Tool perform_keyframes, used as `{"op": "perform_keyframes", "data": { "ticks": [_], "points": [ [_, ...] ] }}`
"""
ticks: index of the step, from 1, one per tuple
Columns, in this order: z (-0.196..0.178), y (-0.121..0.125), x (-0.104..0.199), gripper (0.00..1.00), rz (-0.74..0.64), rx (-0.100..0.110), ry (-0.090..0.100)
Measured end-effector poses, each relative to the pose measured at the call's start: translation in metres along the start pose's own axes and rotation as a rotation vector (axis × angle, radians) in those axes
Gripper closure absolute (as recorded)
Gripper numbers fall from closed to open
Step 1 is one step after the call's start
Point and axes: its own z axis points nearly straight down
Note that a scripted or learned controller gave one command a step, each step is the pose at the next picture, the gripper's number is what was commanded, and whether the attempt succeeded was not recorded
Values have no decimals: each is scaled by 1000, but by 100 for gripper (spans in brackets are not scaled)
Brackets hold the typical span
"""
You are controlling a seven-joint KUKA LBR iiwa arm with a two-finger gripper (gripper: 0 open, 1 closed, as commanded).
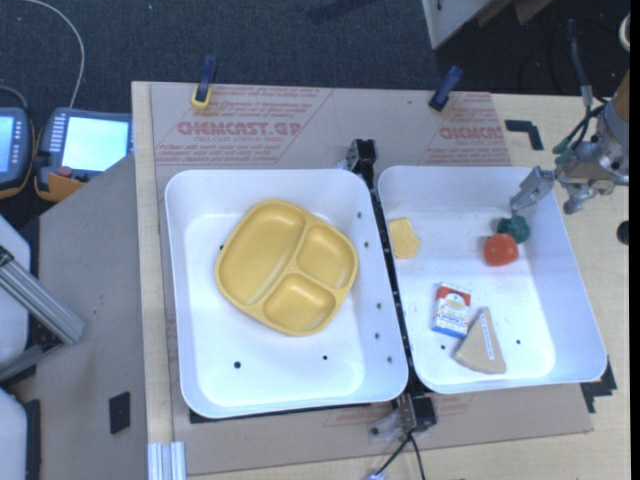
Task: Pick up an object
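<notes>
The tool hangs over the right white bin's far right corner; its two fingers look spread, gripping nothing. Just below it and slightly left lies the small red tomato-shaped toy with a green top, the nearest candidate. The bin's right wall is close, but open floor lies leftward. Farther off sit a small printed carton, a tan wedge, a pale yellow piece, and the left bin's yellow divided plate.

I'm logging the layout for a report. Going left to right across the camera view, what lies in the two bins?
Yellow divided plate → pale yellow piece → small carton → wedge → red tomato.
</notes>
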Motion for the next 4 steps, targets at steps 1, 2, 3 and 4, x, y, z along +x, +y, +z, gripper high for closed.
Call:
{"op": "perform_keyframes", "data": {
  "ticks": [1,2,3,4],
  "points": [
    [-9,3,1,0,-4,-15,-4],
    [32,5,2,0,-5,-12,-3],
    [77,8,-2,0,-4,-10,-3],
    [124,10,1,0,-6,-13,2]
  ]
}}
